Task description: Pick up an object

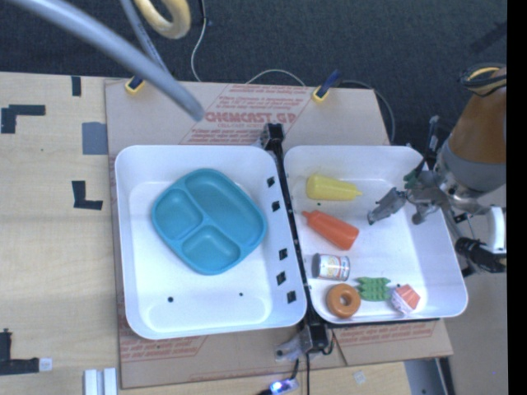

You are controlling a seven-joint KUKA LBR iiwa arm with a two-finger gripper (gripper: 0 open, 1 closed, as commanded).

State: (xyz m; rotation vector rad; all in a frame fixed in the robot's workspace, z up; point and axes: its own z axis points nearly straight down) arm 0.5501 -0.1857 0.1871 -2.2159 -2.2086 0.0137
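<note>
Bins (132,220) come to two on your bench, shallow and white, side by side with a black divider between them. In the left one you have a single thing: one blue plate (209,220) with three compartments, lying a little above the middle. In the right bin (428,299) you can count six things. One yellow corn cob (332,188) lies near the top left, and just below it one orange carrot (333,230) sits tilted, close to the corn but apart from it. Lower down there is one small can (331,266) on its side near the divider. Along the bottom edge you have one orange doughnut (343,300), one small green toy (372,288) just to its right, and one little pink and white carton (403,299) beside that. The arm comes in from your right, its orange band above the wrist, and the gripper (401,206) hangs over the upper right part of the right bin, well apart from the carrot and corn. Its two fingers (384,209) look spread apart, with nothing between them. None of the six things is touched by it.
</note>
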